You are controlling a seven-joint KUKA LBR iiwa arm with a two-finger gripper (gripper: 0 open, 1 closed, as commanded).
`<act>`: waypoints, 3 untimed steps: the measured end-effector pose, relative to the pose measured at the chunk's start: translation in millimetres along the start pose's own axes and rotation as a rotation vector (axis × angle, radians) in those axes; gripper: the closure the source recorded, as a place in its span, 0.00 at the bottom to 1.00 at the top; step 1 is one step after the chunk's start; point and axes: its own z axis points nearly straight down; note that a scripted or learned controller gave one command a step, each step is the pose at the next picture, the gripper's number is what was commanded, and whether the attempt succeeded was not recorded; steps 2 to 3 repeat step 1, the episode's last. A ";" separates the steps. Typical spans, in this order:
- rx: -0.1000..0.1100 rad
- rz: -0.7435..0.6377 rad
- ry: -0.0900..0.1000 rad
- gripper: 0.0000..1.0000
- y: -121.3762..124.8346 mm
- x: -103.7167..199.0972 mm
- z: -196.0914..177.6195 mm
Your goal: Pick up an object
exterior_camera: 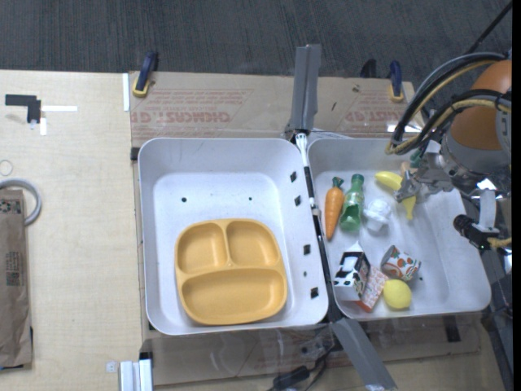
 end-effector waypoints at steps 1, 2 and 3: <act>0.002 0.137 0.001 1.00 6.4 50.7 -100.6; 0.002 0.137 0.001 1.00 6.4 50.7 -100.6; 0.002 0.137 0.001 1.00 6.4 50.7 -100.6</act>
